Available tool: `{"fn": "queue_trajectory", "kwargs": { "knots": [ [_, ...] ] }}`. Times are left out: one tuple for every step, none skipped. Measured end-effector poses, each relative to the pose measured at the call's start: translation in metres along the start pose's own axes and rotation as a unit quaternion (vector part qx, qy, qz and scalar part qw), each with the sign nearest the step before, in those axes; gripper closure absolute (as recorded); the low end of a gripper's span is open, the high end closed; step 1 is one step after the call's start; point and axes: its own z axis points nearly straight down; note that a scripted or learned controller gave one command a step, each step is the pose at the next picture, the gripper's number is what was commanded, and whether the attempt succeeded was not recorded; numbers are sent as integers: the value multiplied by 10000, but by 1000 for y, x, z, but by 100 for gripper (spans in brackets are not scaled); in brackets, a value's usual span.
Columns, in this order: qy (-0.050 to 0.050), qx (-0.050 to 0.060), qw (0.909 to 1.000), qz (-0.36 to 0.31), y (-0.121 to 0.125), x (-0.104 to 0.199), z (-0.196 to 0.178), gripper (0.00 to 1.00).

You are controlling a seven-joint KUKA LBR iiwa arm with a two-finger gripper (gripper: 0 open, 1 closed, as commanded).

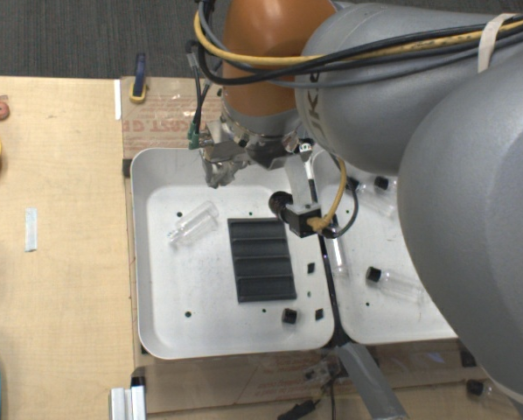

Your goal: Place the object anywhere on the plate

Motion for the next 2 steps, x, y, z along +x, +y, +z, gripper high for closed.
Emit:
{"fn": "queue_trajectory", "kwargs": {
  "knots": [
    [0, 0, 10000, 0, 0, 0, 0, 0],
    [-7, 8, 10000, 23, 0, -3, -8, 100]
  ]
}}
